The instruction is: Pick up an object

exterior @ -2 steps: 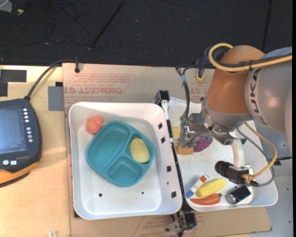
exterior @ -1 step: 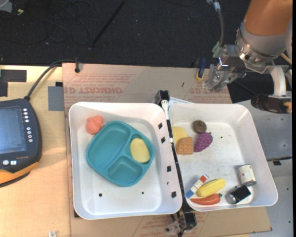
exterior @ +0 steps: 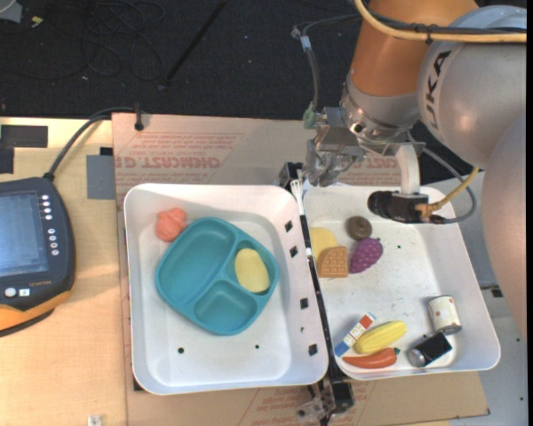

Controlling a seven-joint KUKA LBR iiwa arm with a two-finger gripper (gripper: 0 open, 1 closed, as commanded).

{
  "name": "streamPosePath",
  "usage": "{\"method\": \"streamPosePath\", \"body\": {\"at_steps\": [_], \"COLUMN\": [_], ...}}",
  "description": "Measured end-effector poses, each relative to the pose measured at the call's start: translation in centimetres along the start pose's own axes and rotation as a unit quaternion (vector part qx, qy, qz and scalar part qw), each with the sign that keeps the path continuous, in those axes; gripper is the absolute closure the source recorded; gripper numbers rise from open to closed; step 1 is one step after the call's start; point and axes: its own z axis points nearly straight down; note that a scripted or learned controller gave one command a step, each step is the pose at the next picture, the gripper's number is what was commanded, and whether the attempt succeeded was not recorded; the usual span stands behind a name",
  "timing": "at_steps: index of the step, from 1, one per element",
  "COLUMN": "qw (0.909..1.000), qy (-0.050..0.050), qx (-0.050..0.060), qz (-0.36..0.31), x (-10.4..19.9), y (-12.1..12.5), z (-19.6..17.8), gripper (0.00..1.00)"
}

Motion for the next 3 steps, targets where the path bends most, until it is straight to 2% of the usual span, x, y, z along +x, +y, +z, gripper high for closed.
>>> {"method": "streamPosePath", "body": {"at_steps": [1,2,3], "qw": [1.0000,0.9999,1.0000], "qy": [0.000,0.002,-0.003], "qx": [-0.001,-0.012,0.004], "qz": [0.000,-0.001,0.001], "x": [8.4,16.3,20.4], "y": [0.6,0.6,0.6], "z": [4.7,-15.8,-1.5], "gripper": [1.00,1.00,1.00]}}
